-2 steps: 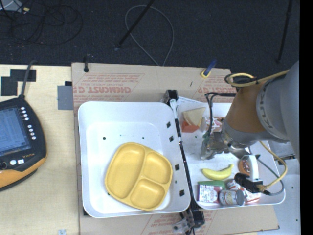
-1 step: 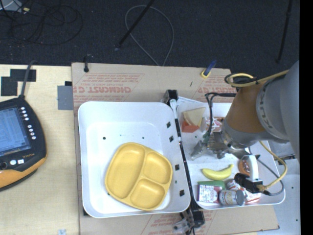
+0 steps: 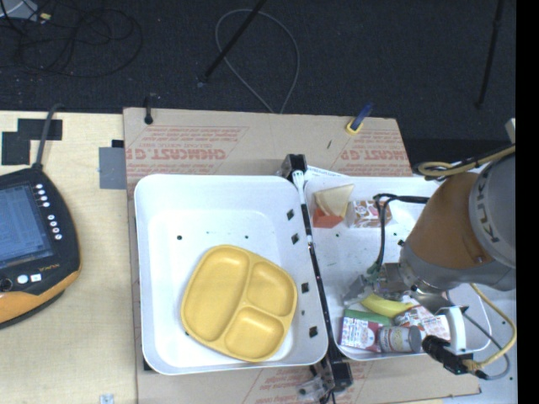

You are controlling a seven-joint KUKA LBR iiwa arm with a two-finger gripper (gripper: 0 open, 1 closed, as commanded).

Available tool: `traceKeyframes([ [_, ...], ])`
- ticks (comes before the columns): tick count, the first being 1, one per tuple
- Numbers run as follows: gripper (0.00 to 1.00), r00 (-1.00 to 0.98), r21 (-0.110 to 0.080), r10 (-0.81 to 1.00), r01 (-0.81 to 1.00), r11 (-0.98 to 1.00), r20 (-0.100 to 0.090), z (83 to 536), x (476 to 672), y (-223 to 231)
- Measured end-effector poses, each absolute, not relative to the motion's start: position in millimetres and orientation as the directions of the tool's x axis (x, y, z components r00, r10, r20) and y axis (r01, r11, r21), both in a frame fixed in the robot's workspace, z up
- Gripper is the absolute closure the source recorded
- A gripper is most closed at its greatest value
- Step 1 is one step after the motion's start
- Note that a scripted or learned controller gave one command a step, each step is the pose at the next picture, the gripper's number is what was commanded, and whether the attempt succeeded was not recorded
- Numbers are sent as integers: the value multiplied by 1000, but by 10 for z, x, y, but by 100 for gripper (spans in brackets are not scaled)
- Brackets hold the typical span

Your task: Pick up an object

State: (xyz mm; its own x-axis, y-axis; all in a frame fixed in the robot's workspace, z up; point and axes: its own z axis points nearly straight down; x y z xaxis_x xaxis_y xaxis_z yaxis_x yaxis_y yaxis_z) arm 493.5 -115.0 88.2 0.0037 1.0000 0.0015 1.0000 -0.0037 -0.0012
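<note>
The arm is reaching low into the right bin point(image 3: 330, 314), its end effector point(image 3: 383, 286) hanging just above the banana point(image 3: 389, 306) among cluttered packets, presumably lining up a grasp, though I cannot tell its state.

The scene is evenly lit from above; the white bins point(image 3: 168, 217) are rendered bright, shadows are kept soft, and fine detail is slightly blurred throughout.
</note>
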Motion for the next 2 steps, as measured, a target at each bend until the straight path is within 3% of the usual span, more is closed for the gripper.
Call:
traceKeyframes([
  [1, 0, 0, 0, 1000, 1000, 0, 1, 885, 4879, -1400],
  [2, 100, 4, 1, 1000, 1000, -4, 4, 994, 4887, -1402],
])
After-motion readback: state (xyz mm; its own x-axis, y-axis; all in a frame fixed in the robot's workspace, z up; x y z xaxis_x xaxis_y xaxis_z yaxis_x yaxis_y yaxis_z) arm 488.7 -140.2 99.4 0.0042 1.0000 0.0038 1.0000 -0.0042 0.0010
